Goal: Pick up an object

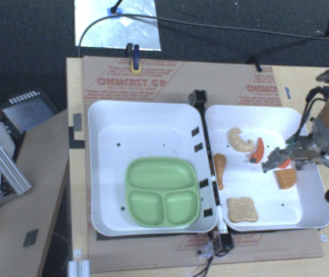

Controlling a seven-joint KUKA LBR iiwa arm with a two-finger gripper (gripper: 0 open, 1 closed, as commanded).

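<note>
Gripper (270,164) low in right bin (303,120), finger gap unclear, beside red-orange chili (258,149) and waffle-textured orange piece (286,178).

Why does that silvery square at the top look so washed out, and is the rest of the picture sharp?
Camera view: the silver sheet glares under overhead light; both white bins are evenly lit with faint shadows; the whole frame is slightly soft, and the gripper is blurred.

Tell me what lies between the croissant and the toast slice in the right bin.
In the camera view, only bare white bin floor lies between the croissant and the toast.
</note>
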